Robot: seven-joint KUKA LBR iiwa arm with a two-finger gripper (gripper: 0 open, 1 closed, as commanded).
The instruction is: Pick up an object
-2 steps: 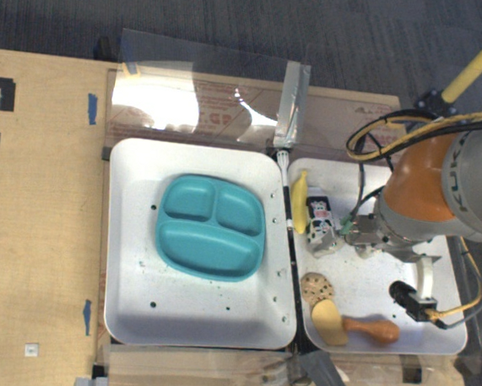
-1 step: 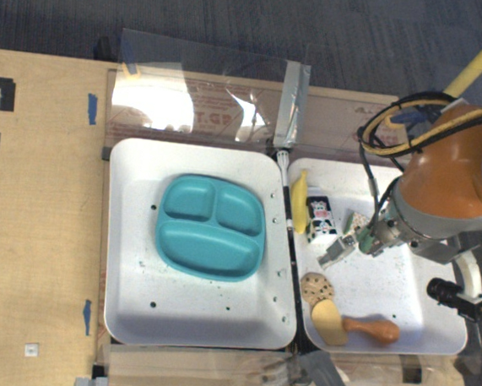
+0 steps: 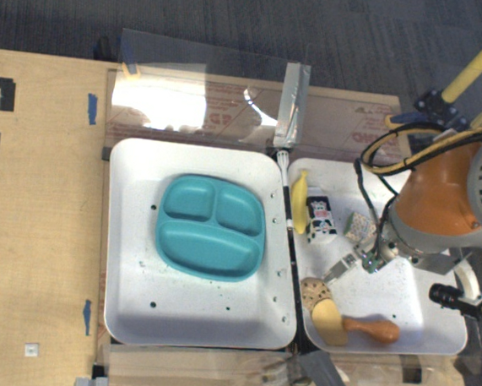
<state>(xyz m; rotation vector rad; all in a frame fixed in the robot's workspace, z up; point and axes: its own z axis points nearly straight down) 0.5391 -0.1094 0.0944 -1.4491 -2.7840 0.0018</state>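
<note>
Bright, even overhead light fills the scene. Strong white glare washes over the clear plastic sheet [image 3: 201,97] behind the left bin [image 3: 126,245], hiding its surface. Shadows are soft and short. Small things in the right bin [image 3: 444,330] look slightly blurred, perhaps from low resolution.

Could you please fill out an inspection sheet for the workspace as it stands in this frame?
Surface: two white bins, left bin and right bin, on a bench.
Job's things: banana, small carton, wooden spoon, cookie, crumpled wrapper in right bin.
Clutter: teal divided plate in left bin.
Grippers: gripper low over right bin, holding nothing visible.
Cables: yellow and black cables by arm.
Surroundings: clear panel behind bins.
</note>
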